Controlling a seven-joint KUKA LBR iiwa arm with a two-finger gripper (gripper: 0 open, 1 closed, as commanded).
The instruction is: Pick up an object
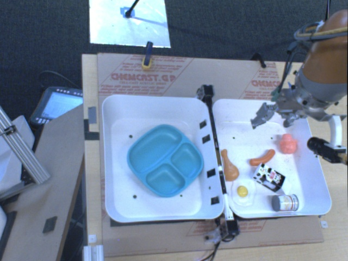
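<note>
Camera view, nearest edge first: the right bin (pixel 321 197) carries the candidates along its front. A small grey-capped jar (pixel 285 202) lies on its side, a fried-egg toy (pixel 242 192) sits just beside the divider, and a black-and-white printed block (pixel 268 176) rests between them, a little further back. Behind those lie an orange pear-shaped piece (pixel 230 167), an orange sausage shape (pixel 262 157) and a pink lump (pixel 288 144). The left bin (pixel 117 200) holds a blue divided plate (pixel 165 160).

Further back, the gripper (pixel 274 112) hangs over the rear of the right bin, apart from every object, with nothing between its fingers. They seem spread, though the slant and blur make that uncertain.

My judgement is that this is the approach step: nothing is picked yet. Next the arm must choose a target, likely the pink lump or sausage shape nearby, centre over it and descend.

The arm's upper part is cut off at the frame edge.
</note>
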